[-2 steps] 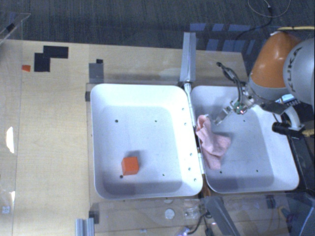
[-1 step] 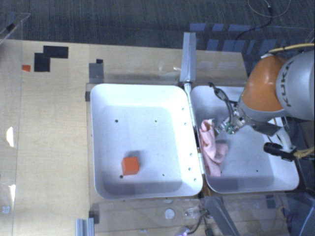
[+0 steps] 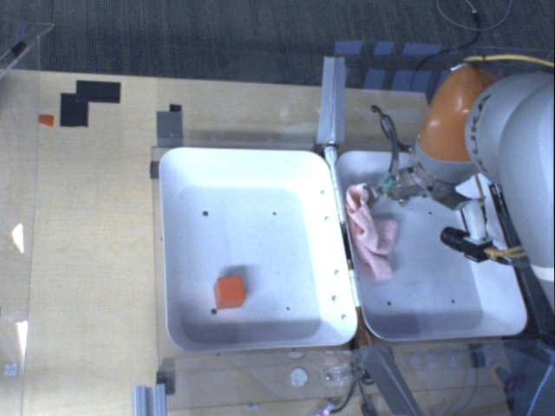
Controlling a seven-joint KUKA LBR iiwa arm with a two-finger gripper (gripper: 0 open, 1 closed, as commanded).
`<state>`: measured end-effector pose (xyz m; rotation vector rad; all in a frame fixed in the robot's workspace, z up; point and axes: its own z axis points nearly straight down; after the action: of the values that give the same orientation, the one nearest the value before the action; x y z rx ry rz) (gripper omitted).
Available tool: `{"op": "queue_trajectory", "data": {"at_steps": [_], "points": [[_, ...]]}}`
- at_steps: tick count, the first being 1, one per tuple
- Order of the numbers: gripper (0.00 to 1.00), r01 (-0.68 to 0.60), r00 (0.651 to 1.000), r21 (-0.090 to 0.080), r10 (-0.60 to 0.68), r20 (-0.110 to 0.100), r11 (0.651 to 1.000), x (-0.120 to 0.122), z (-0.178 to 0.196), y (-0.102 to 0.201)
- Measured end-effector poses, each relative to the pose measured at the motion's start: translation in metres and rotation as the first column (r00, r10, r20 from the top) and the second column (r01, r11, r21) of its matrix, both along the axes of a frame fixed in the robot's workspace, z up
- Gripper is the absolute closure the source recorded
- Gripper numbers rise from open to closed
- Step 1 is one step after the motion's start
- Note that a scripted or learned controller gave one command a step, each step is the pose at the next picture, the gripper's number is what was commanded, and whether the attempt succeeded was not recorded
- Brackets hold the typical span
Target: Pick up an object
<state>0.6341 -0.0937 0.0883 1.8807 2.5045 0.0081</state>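
A small orange cube (image 3: pixel 230 292) lies in the left bin (image 3: pixel 182 232), near its front. A crumpled pink cloth (image 3: pixel 373 235) lies in the right bin (image 3: pixel 451 319), against its left wall. My gripper (image 3: pixel 388 185) reaches in from the right, just above and to the right of the cloth's upper end. It looks close to the cloth or touching it; I cannot tell which. The grey arm with its orange band (image 3: pixel 451 120) covers the right bin's far right corner.
A metal divider post (image 3: pixel 330 102) stands at the back between the two bins. Black cables (image 3: pixel 473 243) hang off the wrist over the right bin. Black markers (image 3: pixel 85 100) and a small orange tag (image 3: pixel 46 120) sit on the bench at far left.
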Motion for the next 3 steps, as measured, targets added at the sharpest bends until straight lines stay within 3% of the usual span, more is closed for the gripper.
{"op": "queue_trajectory", "data": {"at_steps": [1, 2, 3], "points": [[0.0, 0.111, 0.994, 0.001, -0.111, 0.0, 0.994, 0.027, 0.054, -0.043], [0.0, 0.02, 1.0, 0.0, -0.02, 0.0, 1.0, -0.023, 0.0, -0.056], [0.0, 0.243, 0.97, 0.003, -0.243, 0.002, 0.97, -0.027, 0.001, -0.013]]}}
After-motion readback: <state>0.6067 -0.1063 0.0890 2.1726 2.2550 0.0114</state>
